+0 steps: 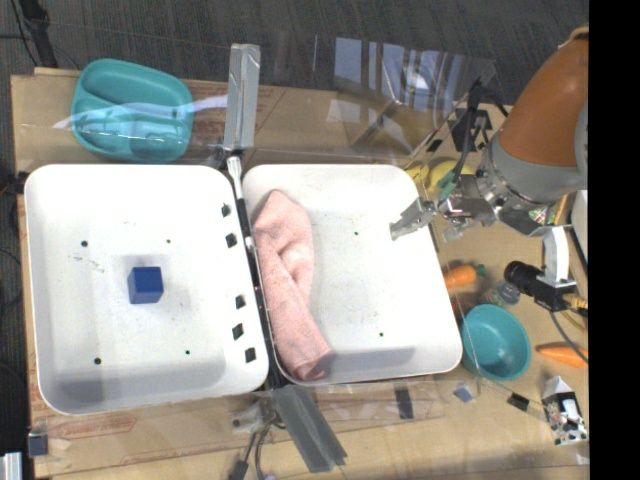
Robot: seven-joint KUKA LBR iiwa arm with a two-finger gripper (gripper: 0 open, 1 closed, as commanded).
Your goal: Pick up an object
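Observation:
A blue cube (146, 284) sits in the middle of the left white bin (60, 183). A pink cloth (286, 280) lies crumpled lengthwise along the left wall of the right white bin (400, 353). My gripper (428, 223) hangs over the right bin's upper right edge, far from both the cloth and the cube. It stands open, with nothing between its fingers (405, 226). The grey wrist and orange band reach in from the right.
A teal bowl (497, 340) stands on the bench just right of the right bin. Orange carrot-like pieces (458, 276) and a yellow item (430, 176) lie near the gripper. A teal container (130, 108) rests behind the left bin.

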